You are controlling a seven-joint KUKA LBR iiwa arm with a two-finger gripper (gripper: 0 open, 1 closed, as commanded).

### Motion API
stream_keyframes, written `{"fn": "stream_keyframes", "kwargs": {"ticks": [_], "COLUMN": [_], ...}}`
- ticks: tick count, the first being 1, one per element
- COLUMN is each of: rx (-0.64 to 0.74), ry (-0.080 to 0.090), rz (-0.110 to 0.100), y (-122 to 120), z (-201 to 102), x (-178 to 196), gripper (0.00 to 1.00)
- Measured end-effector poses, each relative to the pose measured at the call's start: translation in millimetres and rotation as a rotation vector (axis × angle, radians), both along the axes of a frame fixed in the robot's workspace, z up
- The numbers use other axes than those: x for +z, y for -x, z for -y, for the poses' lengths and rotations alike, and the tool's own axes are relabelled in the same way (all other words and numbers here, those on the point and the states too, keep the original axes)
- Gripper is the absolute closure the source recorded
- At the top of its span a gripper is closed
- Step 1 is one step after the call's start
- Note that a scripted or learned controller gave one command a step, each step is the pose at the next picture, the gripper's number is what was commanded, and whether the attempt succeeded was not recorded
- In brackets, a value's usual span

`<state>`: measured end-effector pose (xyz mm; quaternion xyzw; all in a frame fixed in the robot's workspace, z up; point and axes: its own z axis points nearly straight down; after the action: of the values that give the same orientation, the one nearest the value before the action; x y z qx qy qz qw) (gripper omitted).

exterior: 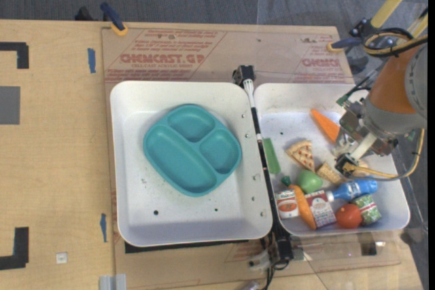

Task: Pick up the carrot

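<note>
The carrot [324,123] is a short orange cone lying in the right bin [292,100], towards its far right part, pointing up-left. My gripper [347,151] hangs just to the right of it and a little nearer the camera, over the bin's right side. Its body covers the carrot's thick end. I see nothing clearly held in it.
Below the carrot lie a pizza slice [302,154], a green apple [310,181], a blue bottle [355,188], a tomato [349,215], small cans and boxes [319,208], and a green stick [272,155]. A teal divided plate [192,149] sits in the left bin [129,166].
</note>
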<state>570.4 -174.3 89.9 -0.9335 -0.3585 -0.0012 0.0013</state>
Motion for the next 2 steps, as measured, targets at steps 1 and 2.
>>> {"fn": "stream_keyframes", "kwargs": {"ticks": [1, 2], "rx": [-0.202, -0.202], "ry": [0.004, 0.001], "rz": [0.007, 0.008], "y": [8.8, 8.4], "z": [-72.1, -73.3], "x": [0.6, -0.4], "gripper": [1.00, 0.00]}}
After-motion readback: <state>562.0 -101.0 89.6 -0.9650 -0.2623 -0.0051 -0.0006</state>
